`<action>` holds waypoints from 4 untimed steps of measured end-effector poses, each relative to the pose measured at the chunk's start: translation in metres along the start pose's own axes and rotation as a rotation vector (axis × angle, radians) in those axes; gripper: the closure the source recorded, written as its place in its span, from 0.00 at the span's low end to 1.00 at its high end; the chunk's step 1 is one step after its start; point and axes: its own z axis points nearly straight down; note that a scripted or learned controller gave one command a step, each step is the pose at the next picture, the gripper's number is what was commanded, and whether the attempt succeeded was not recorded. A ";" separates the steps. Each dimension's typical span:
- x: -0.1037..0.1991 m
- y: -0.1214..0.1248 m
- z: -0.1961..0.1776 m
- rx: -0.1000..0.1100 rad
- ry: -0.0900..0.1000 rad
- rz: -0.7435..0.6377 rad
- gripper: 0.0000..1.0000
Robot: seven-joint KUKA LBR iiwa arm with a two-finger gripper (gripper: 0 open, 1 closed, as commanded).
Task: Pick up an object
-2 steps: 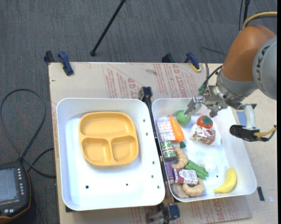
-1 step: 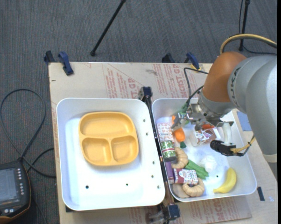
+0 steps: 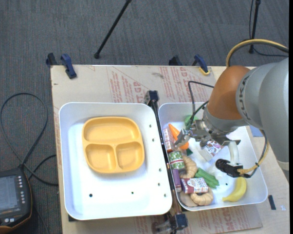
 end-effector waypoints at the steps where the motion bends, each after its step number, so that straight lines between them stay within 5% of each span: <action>1: 0.000 0.000 -0.010 0.001 0.001 0.004 1.00; 2: -0.001 0.001 -0.011 -0.002 -0.001 0.006 0.00; 3: 0.001 -0.034 -0.006 -0.020 -0.004 0.002 0.00; 4: -0.027 0.054 -0.007 -0.017 -0.003 -0.003 0.00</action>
